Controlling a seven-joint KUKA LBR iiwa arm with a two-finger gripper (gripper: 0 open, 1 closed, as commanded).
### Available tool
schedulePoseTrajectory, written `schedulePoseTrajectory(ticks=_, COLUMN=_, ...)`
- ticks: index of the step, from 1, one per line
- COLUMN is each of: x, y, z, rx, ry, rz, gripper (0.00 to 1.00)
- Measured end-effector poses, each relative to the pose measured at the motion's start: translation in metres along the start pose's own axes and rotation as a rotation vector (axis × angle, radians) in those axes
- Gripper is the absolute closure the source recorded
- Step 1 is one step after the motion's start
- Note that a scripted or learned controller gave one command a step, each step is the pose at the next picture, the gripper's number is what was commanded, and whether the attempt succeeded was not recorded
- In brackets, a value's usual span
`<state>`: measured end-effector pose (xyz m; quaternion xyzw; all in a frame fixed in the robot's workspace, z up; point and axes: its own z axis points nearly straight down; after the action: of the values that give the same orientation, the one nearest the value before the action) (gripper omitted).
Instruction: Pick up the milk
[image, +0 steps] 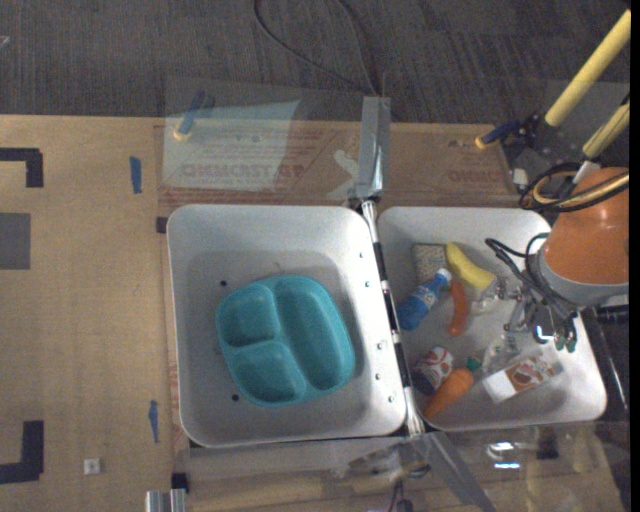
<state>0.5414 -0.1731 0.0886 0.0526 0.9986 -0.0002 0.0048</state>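
The milk (522, 378) is a small white carton with a red and orange label. It lies on its side near the front right corner of the right bin (590, 400). My gripper (525, 325) hangs over the right half of that bin, just behind and above the carton. The orange band of the arm sits above it at the view's right. I see nothing held in the gripper.
The right bin also holds a blue bottle (422, 297), a yellow banana (468, 267), an orange stick-shaped piece (458, 312), a small can (433, 367), a carrot (450, 391) and a tan block (429, 256). A teal divided plate (286, 338) lies in the left bin (190, 300).
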Motion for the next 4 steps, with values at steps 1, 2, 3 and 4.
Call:
schedulePoseTrajectory(ticks=1, x=-0.057, y=-0.042, z=-0.084, rx=0.002, ry=-0.002, rz=0.287, gripper=0.00)
schedulePoseTrajectory(ticks=2, x=-0.011, y=-0.050, z=0.001, rx=0.001, ry=0.000, rz=0.161, gripper=0.00)
schedulePoseTrajectory(ticks=3, x=0.040, y=-0.050, z=-0.009, rx=0.002, ry=-0.041, rz=-0.084, gripper=0.00)
schedulePoseTrajectory(ticks=4, x=-0.034, y=-0.019, z=-0.239, rx=0.000, ry=0.002, rz=-0.086, gripper=0.00)
